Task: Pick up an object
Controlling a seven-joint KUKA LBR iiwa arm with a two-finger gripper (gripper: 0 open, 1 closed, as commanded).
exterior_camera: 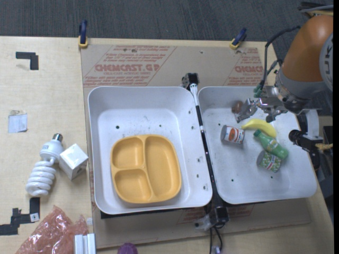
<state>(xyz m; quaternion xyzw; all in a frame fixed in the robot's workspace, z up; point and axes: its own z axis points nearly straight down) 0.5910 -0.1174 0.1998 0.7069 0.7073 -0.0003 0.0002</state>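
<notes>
In the right bin (296, 187) lie a small can with a red and white label (232, 135), a yellow banana (259, 125), a green bottle (271, 145) and a can with a green label (269, 162). My gripper (253, 106) hangs over the bin's far part, just above and behind the banana. A small brownish thing (239, 108) sits at its left tip, and I cannot make out whether it is held. The grey arm with its orange band (312, 30) reaches in from the right.
A yellow divided plate (145, 168) lies in the left bin (106, 110). On the bench to the left lie a spiral light bulb (43, 169), a white cube (73, 161) and a pink bag (50, 232). Clamps (82, 34) hold the board at the back.
</notes>
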